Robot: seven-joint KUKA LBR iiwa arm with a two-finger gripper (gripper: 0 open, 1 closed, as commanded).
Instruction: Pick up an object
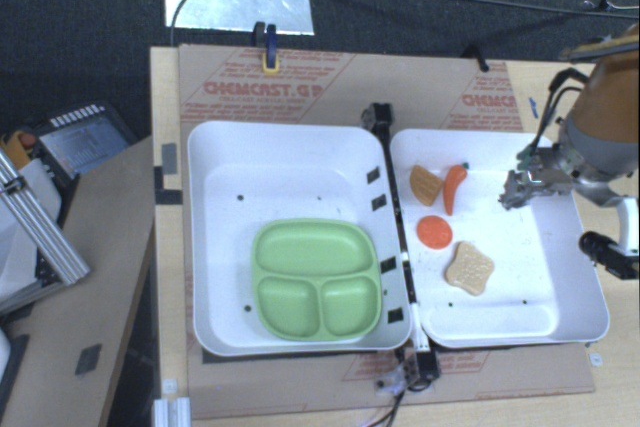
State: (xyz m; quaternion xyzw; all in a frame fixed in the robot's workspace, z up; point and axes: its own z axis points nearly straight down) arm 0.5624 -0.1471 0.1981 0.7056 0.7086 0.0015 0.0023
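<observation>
The right bin (560, 245) holds a tan bread-like piece (425, 185), an orange carrot (454, 188), a red-orange round slice (434, 232) and a beige toast slice (469, 268). My gripper (516, 191) hangs over the right bin's upper right part, well to the right of the carrot, with nothing visible between its fingers. The grey arm with its orange band (610, 105) comes in from the right edge.
A green three-compartment plate (316, 277) lies in the left bin (230, 165). A black divider with clips (392, 215) runs between the bins. A cable crosses the back, and a clamp (268, 48) sits at the bench's far edge.
</observation>
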